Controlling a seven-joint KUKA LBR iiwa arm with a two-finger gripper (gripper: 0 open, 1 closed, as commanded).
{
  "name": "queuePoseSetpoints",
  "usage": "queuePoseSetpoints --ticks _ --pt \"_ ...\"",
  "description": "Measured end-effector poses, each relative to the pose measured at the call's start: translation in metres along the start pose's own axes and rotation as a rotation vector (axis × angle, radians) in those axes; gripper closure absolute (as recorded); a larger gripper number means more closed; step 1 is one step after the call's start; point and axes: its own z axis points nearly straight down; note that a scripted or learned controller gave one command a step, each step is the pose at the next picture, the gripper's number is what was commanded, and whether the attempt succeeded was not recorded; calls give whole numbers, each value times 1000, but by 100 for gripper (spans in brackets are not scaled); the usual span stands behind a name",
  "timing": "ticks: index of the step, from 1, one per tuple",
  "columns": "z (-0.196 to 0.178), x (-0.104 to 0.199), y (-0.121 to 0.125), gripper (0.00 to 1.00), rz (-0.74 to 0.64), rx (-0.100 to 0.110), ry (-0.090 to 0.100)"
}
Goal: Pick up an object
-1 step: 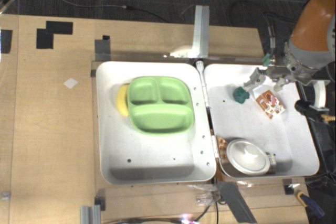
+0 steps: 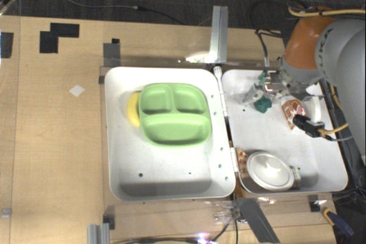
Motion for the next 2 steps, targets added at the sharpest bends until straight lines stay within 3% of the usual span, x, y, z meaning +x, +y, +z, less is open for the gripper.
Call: queuePoseSetpoints --ticks 1,2 --pt "-99 10 -9 0 99 1 0" --pt "9 -9 21 0 82 -1 -1"
